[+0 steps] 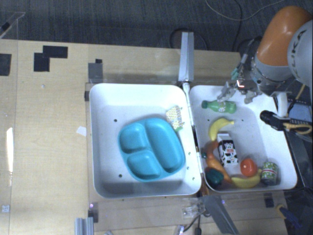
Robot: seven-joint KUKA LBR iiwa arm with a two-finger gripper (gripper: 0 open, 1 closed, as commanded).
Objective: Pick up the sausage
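The sausage point(211, 152) looks like a brownish-orange elongated piece at the left side of the right bin point(279, 146), partly hidden by a cow-patterned carton point(227, 153) and a dark green round fruit point(213, 176). My gripper point(238, 92) hangs over the back of the right bin, just above and right of a green bottle point(218, 106). Its fingers point(227, 90) are spread apart with nothing between them. The gripper is well behind the sausage, with a banana point(220, 128) lying between the two.
In the right bin there are also a red tomato point(248, 166), a small can point(269, 172) and a second banana point(246, 181). The left bin point(102, 146) holds a blue divided plate point(151, 148) and a yellow patterned item point(174, 116).
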